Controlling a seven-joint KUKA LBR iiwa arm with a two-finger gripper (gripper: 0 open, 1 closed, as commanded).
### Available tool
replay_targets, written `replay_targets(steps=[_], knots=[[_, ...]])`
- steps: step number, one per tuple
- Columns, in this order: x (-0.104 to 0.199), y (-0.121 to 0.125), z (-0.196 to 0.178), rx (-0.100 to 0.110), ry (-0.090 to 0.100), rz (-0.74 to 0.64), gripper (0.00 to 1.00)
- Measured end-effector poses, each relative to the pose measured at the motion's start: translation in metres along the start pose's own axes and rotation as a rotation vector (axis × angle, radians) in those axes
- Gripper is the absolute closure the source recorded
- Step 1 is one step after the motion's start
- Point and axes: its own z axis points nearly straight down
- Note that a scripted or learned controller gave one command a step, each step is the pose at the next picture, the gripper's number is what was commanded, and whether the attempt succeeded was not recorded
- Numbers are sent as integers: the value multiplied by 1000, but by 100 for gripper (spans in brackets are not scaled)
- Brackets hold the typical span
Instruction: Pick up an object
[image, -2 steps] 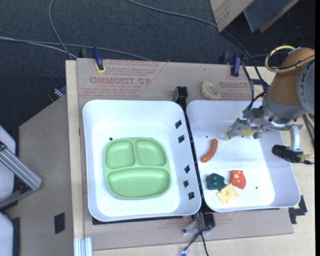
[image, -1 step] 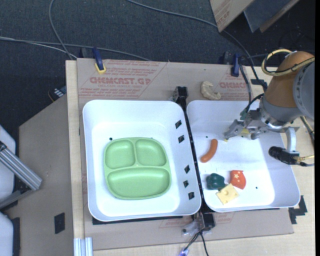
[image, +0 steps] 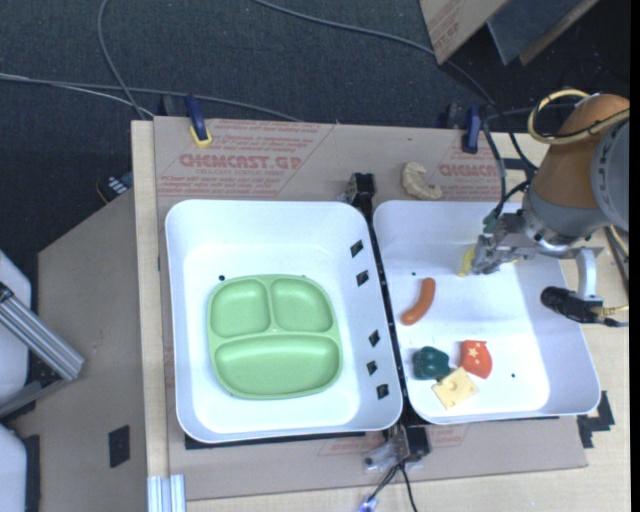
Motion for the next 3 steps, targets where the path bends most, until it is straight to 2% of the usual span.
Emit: replay_targets(steps=[1,3], knots=[[-7,10,-52,3,-3,1,100],[5,12,-149,2,-2,-1,100]])
